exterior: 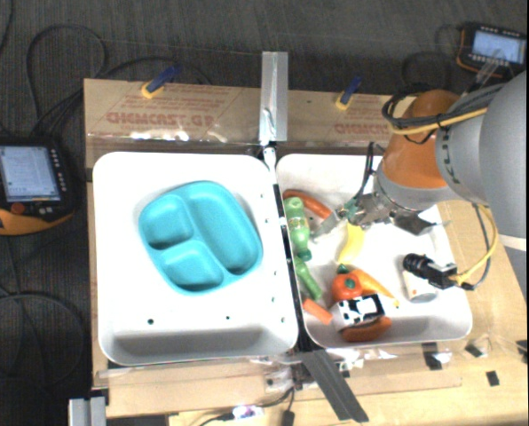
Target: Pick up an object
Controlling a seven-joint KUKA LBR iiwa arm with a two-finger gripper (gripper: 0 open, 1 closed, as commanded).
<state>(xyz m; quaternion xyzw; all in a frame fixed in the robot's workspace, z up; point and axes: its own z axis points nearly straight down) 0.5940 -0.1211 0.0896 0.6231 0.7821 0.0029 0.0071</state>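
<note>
Camera view: gripper [351,213] down in the right bin [442,313], honestly can't tell what it's doing.

Going left to right from the divider: blue tray [202,235] sits alone in the left bin, then green toys [297,238] hug the divider, yellow piece [351,240] just under the gripper. Crowded pile, so it'd probably nudge neighbours or clamp two things.
</note>
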